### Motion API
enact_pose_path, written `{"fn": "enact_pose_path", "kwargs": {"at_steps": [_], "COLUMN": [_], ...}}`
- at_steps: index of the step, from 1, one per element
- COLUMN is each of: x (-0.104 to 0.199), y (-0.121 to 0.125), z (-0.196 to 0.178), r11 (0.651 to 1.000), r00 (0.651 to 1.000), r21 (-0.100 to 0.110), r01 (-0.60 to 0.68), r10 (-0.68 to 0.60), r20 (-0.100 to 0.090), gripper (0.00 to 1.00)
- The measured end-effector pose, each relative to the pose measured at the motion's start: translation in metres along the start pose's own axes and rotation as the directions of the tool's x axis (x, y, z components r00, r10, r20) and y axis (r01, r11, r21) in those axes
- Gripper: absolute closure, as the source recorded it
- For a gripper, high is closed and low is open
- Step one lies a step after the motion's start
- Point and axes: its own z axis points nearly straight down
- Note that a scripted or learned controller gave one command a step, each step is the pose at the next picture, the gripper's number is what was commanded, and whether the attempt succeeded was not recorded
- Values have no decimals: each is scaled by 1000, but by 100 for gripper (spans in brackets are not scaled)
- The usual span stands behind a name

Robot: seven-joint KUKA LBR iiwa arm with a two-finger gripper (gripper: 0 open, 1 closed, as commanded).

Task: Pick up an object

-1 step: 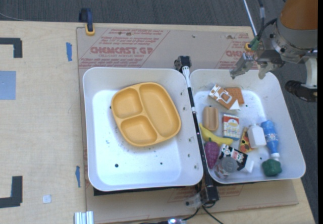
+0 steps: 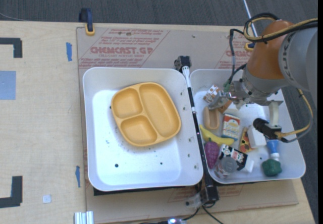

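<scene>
A: Where is the arm?

B: It reaches in from the right; the grey arm (image 2: 298, 61) with its orange band (image 2: 265, 54) hangs over the right bin (image 2: 292, 170); the gripper (image 2: 220, 97) sits low over the bin's upper left part, near the divider between the two bins.

A: Are the fingers apart or together?

B: I cannot tell; the metal at the tip is small and mixed up with the clutter beneath it; nothing is plainly seen between the fingers.

A: What lies in that bin?

B: A crowd of small things; a tan rounded piece (image 2: 212, 118) just below the gripper; a small orange and white box (image 2: 231, 127) beside it; a yellow banana-shaped item (image 2: 216, 136) lying across below both; a purple piece (image 2: 212, 154) near the bin's lower left; a black and white patterned item (image 2: 233, 156) next to it; a green lump (image 2: 271, 167) at the lower right, with a blue-capped thing (image 2: 273, 147) just above it.

A: And the left bin?

B: The left bin (image 2: 101, 167) holds a yellow divided plate (image 2: 146, 114), three compartments, lying flat toward the bin's upper middle; a few dark specks dot the white floor around it.

A: What carries the bins?

B: A tabletop (image 2: 35, 132) of pale wood, with a printed brown board (image 2: 121, 46) under the bins.
</scene>
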Motion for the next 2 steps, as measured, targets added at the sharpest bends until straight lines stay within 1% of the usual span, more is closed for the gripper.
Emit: {"fn": "enact_pose_path", "kwargs": {"at_steps": [1,2], "x": [0,41], "y": [0,-1], "z": [-10,-95], "r11": [1000,1000], "r00": [1000,1000], "r21": [2,2], "r01": [0,2], "r10": [0,-2], "r20": [-1,-1], "gripper": [100,100]}}
